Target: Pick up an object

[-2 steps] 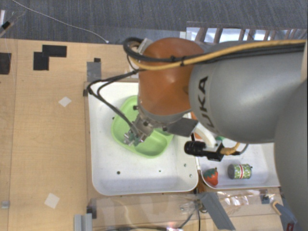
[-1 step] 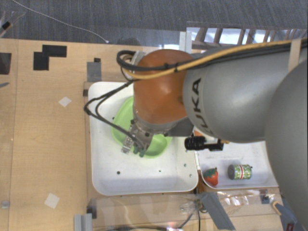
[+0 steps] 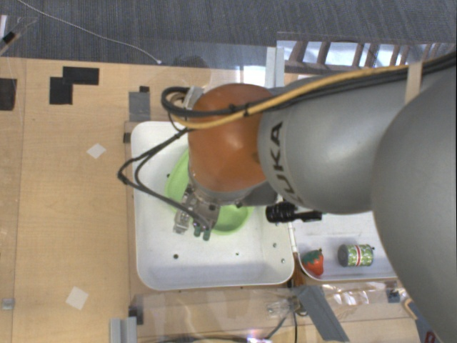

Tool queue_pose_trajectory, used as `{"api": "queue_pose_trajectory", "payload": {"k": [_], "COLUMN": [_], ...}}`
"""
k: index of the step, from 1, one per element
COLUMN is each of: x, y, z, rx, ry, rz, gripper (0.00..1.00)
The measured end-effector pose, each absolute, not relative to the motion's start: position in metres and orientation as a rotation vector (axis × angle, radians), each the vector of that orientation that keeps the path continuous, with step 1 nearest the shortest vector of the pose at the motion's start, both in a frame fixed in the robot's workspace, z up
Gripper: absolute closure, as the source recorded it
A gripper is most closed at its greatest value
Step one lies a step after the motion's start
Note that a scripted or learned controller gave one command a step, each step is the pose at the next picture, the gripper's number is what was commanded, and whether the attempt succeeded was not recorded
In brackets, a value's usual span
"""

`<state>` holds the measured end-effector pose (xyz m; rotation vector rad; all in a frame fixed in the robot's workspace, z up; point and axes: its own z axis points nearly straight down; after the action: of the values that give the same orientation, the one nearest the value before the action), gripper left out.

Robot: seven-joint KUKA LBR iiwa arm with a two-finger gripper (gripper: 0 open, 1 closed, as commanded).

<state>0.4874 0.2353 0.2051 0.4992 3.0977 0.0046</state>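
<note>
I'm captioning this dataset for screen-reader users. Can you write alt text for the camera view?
A grey robot arm with an orange band reaches from the right over the left white bin, its gripper down beside a lime-green object. The right bin holds a red object and a small green-labelled can.

White bin, lime-green dish, red tomato, green-labelled can — orange-banded grey arm.

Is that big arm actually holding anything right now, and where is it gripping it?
It cannot be told. The tool is low over a green object in the left bin, but nothing visibly sits between its tips.
</note>
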Motion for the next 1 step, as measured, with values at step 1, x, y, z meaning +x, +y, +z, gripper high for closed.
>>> {"api": "queue_pose_trajectory", "payload": {"k": [1], "x": [0.4958], "y": [0.2352], "z": [0.2145], "rx": [-0.162], "ry": [3.131], "rz": [0.005], "gripper": [1.0]}}
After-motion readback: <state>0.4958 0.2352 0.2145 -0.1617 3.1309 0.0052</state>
